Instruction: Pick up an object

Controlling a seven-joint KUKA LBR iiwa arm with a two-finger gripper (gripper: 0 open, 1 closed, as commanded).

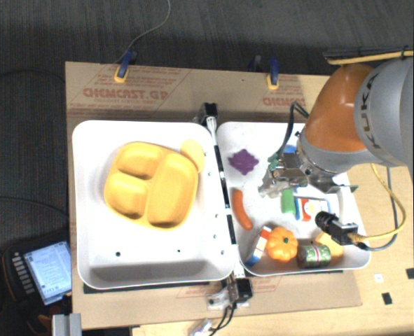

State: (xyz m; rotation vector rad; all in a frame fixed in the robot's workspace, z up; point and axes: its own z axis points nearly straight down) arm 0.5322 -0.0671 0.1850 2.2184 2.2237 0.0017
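Tool [285, 187] hangs over right bin [228, 135], perhaps touching green object [287, 202].

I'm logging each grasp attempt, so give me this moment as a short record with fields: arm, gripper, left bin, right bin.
arm: grey with orange band, reaching in over the right bin
gripper: low over the bin's middle, beside a green object
left bin: yellow sectioned tray
right bin: purple piece, orange sausage shape, small pumpkin, can
held: cannot tell
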